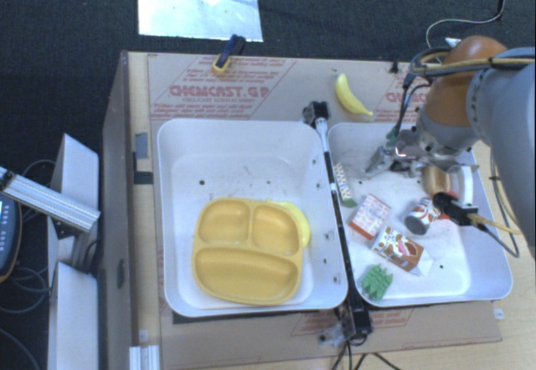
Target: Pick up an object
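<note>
Tool (387, 157) low in right bin (486, 280) near its back-left corner, prongs spread w/ nothing between; small carton (369, 216) lies by bin's left wall, near tool.

Yellow tray (247, 251) smooth plastic, perhaps glossy; bins (251, 138) matt white plastic.

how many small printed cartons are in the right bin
2. One carton lies left of centre in the right bin; the other carton lies just below-right of it. More may hide under the arm.
</note>
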Available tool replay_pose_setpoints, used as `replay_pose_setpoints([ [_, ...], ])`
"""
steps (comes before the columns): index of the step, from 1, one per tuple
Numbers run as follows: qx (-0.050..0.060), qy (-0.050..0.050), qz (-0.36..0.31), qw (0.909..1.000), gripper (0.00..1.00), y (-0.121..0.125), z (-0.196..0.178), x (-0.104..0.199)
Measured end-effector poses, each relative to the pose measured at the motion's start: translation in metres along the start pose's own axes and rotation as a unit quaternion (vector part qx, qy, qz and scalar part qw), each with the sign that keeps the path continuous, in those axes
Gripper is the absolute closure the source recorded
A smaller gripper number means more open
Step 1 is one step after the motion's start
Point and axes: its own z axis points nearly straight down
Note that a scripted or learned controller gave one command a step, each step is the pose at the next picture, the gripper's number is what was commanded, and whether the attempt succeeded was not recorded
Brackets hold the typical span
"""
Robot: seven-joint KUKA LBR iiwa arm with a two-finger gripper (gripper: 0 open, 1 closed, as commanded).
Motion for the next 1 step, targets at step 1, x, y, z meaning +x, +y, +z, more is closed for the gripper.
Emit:
replay_pose_setpoints([
  [1,0.026,0.009,0.004,0.9996,0.00,0.0192,0.0033,-0.0308],
])
